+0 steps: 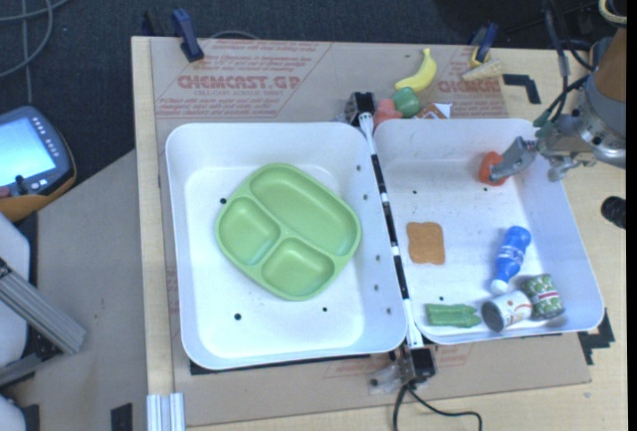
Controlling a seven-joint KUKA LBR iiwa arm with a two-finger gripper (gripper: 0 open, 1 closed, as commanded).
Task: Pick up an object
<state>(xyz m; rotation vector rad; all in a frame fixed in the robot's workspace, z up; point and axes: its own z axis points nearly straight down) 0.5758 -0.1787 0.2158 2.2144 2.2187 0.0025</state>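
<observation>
From my remote station, I see the grey arm reaching in from the right over the far part of the right bin, its gripper hanging just beside a small orange-red object that lies near the bin's far wall; whether the jaws are open or closed, or touch that object, I cannot tell from this slant. Also in the right bin, a tan square piece rests near the middle divider, a blue-and-white bottle lies tilted toward the right side, and along the near wall sit a green object and a patterned can lying on its side. The left bin holds a green divided plate with three compartments, set at an angle. Beyond the bins, on the desk, a yellow banana lies just beside some small green and red toys. A blue clamp grips the desk's far-left edge, another the far-right edge.
</observation>
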